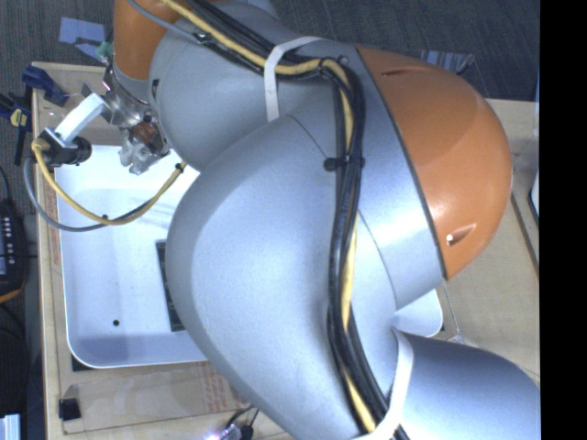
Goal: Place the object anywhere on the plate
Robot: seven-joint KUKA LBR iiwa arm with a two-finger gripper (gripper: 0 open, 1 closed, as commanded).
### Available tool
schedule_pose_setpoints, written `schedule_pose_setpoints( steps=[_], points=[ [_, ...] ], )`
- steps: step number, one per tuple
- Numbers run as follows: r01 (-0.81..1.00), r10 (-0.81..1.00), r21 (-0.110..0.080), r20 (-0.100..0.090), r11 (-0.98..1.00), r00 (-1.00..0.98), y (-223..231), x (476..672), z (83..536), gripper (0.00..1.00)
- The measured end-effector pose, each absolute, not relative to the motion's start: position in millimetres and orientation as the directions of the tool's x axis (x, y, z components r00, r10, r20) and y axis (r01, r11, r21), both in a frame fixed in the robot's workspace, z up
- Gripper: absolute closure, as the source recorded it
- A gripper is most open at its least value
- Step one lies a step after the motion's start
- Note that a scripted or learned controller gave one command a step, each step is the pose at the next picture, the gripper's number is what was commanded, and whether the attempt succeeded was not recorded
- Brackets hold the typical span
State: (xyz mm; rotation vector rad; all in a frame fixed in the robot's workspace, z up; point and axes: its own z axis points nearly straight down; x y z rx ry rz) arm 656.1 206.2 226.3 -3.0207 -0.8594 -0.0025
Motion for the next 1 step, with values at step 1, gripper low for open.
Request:
schedule_pose_setpoints(
  steps=[1],
  points=[
    [0.680,0.680,-0.003,0.001,-0.733,0.733,100.0,648.4,336.0,1.00]
  ],
)
